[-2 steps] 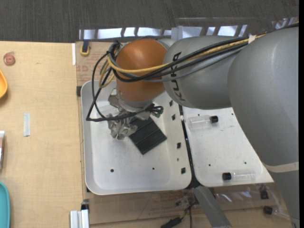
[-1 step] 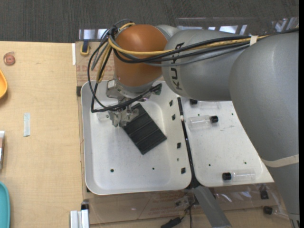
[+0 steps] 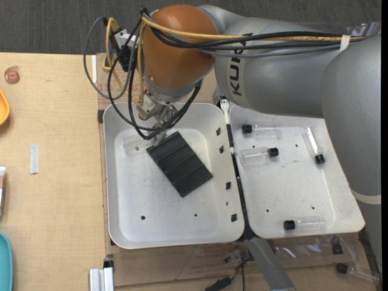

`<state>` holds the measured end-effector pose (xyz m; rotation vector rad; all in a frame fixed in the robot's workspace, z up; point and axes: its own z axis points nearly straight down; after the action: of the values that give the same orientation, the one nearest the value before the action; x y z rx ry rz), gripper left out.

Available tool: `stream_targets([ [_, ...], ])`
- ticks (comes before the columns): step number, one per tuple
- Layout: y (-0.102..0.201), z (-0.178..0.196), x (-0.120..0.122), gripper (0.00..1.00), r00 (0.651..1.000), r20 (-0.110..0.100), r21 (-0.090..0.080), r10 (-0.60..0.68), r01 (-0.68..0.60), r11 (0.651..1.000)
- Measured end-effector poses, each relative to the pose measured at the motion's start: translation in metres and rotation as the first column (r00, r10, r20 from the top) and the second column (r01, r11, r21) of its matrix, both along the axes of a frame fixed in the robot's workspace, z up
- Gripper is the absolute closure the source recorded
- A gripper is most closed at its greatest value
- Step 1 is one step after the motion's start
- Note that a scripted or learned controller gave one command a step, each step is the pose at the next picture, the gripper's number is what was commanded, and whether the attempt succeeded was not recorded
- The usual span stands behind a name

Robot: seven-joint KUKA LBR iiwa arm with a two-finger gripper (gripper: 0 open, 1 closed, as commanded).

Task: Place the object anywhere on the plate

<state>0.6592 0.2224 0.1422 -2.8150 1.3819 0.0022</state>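
A clear tube (image 3: 301, 225) lies at the near edge of the right bin (image 3: 339, 217). In the left bin (image 3: 121, 223), a black ribbed plate (image 3: 180, 163) sits below the hand (image 3: 159, 128), its grip impossible to tell.

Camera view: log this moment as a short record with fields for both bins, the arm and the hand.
left bin: holds a black ribbed plate, lying flat and turned at a slant
right bin: four clear vials with black caps, scattered
arm: reaches over the left bin's far side
hand: just above the plate's far corner
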Motion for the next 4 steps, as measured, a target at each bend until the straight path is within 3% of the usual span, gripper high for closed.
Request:
stream_targets([
  [1, 0.006, 0.036, 0.000, 1.00, 0.780, 0.000, -0.001, 0.626, -0.626, 0.780],
  [2, 0.005, 0.051, 0.000, 1.00, 0.947, -0.001, -0.001, 0.321, -0.321, 0.947],
  [3, 0.006, 0.193, 0.001, 1.00, 0.962, 0.000, 0.000, -0.272, 0.272, 0.962],
  [4, 0.006, 0.076, 0.000, 1.00, 0.991, -0.002, -0.001, 0.135, -0.135, 0.991],
])
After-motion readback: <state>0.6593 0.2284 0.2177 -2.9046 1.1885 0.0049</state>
